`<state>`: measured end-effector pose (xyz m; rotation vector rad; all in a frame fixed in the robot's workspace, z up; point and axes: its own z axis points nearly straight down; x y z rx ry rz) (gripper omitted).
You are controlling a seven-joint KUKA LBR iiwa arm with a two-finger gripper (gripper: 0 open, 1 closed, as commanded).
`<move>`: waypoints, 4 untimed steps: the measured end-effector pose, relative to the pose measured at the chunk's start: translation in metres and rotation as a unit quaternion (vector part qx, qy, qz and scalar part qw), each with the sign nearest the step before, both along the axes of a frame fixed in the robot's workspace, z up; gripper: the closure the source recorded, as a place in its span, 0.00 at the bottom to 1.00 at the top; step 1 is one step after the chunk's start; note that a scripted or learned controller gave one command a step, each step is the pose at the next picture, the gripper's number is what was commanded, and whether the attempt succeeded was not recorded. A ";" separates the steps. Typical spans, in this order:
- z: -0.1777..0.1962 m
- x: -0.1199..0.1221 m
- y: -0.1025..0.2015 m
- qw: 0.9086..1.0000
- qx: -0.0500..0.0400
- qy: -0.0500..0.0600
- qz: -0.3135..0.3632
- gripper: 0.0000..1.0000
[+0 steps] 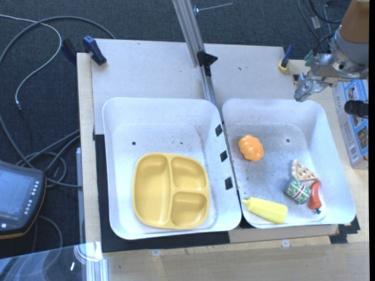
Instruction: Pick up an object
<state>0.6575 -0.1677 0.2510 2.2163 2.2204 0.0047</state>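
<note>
We see the gripper (304, 91) hanging above the far right corner of the right bin (328, 127), well apart from the toys, and from this slant we cannot tell how it is set. In that bin an orange pumpkin (251, 148) lies near the middle, a yellow corn cob (266, 210) rests at the near edge, and a small cluster sits by the right wall: a waffle piece (303, 171), what looks like a green checked block (297, 191), and a red pepper (316, 195). The left bin (117, 122) holds a yellow divided plate (171, 190).
</note>
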 end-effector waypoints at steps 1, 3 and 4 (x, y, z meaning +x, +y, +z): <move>0.005 -0.003 0.062 1.000 0.002 0.003 0.003 1.00; 0.018 -0.005 0.175 1.000 0.002 0.002 0.003 1.00; 0.012 -0.011 0.237 1.000 0.002 0.004 0.003 1.00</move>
